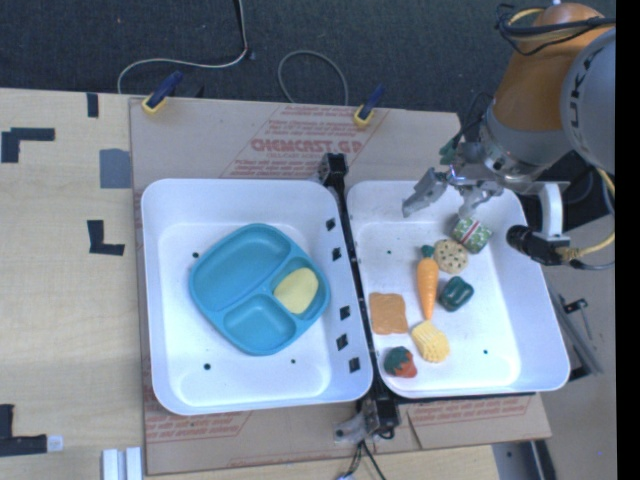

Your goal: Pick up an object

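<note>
My gripper hangs over the back of the right bin, open, with nothing between its fingers. Just in front of it lie a small green and white block and a round speckled cookie. An orange carrot lies lengthwise in the middle, with a dark green pepper to its right. Nearer the front sit a tan toast slice, a yellow corn piece and a red and green strawberry.
The left bin holds a blue divided plate with a yellow piece in one compartment. A black divider runs between the bins. The arm's grey and orange body stands over the back right corner.
</note>
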### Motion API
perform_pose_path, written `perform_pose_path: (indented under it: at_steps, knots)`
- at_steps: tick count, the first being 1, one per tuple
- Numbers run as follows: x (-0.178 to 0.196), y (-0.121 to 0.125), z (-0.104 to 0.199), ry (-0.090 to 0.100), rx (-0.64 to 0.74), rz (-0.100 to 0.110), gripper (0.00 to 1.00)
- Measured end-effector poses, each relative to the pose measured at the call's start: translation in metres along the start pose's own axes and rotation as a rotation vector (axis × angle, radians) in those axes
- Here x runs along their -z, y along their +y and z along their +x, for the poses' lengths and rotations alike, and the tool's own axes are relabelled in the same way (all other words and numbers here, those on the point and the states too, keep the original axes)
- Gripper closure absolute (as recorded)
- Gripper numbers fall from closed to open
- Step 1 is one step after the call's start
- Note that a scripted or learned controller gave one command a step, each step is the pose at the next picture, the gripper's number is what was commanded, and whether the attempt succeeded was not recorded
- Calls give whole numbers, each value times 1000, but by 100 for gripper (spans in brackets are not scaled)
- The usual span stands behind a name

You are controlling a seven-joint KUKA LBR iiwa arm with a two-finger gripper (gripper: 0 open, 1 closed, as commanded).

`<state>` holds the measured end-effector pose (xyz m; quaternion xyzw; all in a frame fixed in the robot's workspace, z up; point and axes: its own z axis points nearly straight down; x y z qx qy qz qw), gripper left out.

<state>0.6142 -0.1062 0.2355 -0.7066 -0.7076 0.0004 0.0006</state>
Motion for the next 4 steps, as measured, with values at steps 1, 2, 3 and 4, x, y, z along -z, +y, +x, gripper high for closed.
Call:
perform_pose_path:
  at_steps: [1, 2, 3, 4]
  knots:
    - [-86, -2, -40, -1, -3, 6, 0]
    - [-149, -5, -39, -9, -1, -9, 0]
    - [-133, -2, -41, -10, -1, -16, 100]
    - [-66, 8, 15, 1, 6, -7, 100]
